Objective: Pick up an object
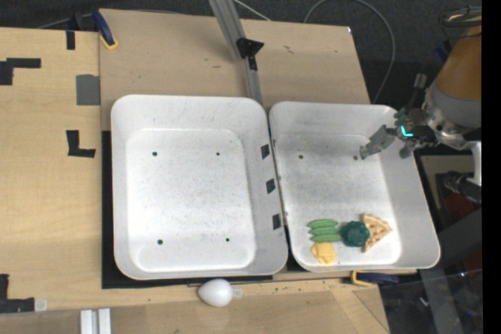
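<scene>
In the right bin (329,129), near its front edge, lies a small cluster of toy food: a green pea pod (323,228), a dark green round piece (355,234), a yellow piece (323,251) and a pizza slice (377,230). My gripper (381,141) hangs over the right bin's far right corner, well behind the cluster and apart from it. One grey finger (374,145) points down and left over the bin floor. Nothing is seen in its grasp.
The left bin (188,184) sits beside the right one. A white egg-shaped object (215,292) lies on the bench just in front of the left bin. A metal pole (227,12) slants in from the top to the gap between the bins.
</scene>
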Robot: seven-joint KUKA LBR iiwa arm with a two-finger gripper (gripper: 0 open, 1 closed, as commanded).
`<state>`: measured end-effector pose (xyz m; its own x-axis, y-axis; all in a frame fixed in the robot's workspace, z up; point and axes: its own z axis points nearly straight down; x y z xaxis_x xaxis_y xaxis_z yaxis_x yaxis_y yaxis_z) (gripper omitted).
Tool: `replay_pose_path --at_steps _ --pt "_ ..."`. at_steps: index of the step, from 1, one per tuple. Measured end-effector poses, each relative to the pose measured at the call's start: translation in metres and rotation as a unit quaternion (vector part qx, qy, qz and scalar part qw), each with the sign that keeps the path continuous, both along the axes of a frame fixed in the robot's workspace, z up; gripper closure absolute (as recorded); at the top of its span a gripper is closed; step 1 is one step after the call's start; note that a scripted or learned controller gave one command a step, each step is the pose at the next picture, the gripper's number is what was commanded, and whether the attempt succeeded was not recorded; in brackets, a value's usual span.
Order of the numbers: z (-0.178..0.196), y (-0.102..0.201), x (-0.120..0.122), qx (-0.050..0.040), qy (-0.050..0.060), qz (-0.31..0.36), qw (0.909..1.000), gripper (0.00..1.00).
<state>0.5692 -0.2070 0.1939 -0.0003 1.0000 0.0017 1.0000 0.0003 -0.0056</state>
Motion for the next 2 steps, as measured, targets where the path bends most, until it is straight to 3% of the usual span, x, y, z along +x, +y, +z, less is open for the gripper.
replay_pose_path --at_steps 1,2 --pt "0.003 0.0 0.001 -0.0005 -0.002 0.001 1.0 0.0" --pt "-0.061 0.003 -0.006 -0.0002 0.001 0.0 1.0 0.0"
